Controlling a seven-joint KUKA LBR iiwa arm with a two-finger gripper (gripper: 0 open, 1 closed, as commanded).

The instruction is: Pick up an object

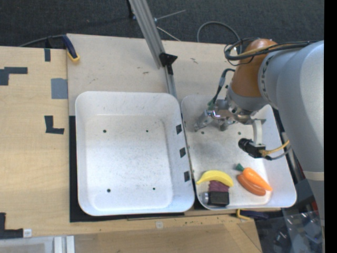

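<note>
- On the left we see the left bin point(126, 152), bare white with a few dark specks; if the arm swings that way we expect it to close on nothing.
- The gripper point(202, 121) sits low over the upper part of the right bin point(210, 152); we cannot tell from this slant how it is set, and nothing is visibly held.
- Near the bottom rim lie a toy banana point(215, 178), a dark block point(218, 197) touching it from below, and a toy carrot point(254, 182) just beside them. These are well apart from the gripper.
- We judge the main risk to be a descent where it hangs now, onto bare floor.
- We also fear a reach toward the huddle: banana and block touch, so a grasp may nudge one aside or pinch against the rim.
</note>
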